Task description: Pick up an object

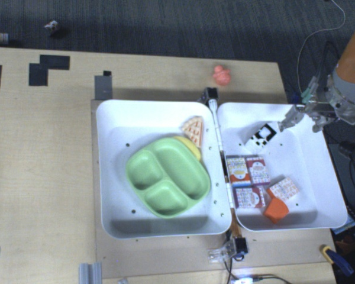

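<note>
**Arm parked at the right bin's 1 o'clock corner; nothing lifted yet.**

You will find the gripper (300, 114) above the upper right corner of the right bin (331, 176), held high and off to the side so the bin contents stay in the camera's sight; you cannot tell from this view how the jaws stand, and nothing is seen between them. Candidate objects lie loose in that bin: a black-and-white checkered piece (261, 134) at 11 o'clock, small printed packets (247, 182) at 8 o'clock, and an orange block (276, 209) at 6 o'clock. The left bin (106, 176) holds a green divided plate (167, 176) with a waffle-patterned piece (194, 130) at its 1 o'clock rim.
</note>
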`<move>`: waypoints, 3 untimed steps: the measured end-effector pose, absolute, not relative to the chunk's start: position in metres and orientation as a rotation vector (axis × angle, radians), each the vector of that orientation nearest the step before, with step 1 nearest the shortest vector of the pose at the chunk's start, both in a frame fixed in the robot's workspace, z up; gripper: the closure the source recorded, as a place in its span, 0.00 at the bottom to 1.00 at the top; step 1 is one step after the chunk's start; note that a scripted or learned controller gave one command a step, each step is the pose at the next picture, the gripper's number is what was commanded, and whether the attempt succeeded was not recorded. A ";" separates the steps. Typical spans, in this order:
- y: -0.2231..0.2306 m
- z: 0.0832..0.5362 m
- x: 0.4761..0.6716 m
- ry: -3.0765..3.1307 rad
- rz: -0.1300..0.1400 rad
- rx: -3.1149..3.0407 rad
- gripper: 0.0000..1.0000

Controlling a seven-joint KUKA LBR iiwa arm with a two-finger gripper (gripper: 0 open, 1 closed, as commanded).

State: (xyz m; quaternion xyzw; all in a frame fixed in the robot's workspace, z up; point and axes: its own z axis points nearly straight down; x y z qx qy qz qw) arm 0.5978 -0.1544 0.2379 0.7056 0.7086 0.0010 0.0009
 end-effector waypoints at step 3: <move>-0.049 0.193 0.653 2.226 0.008 2.213 1.00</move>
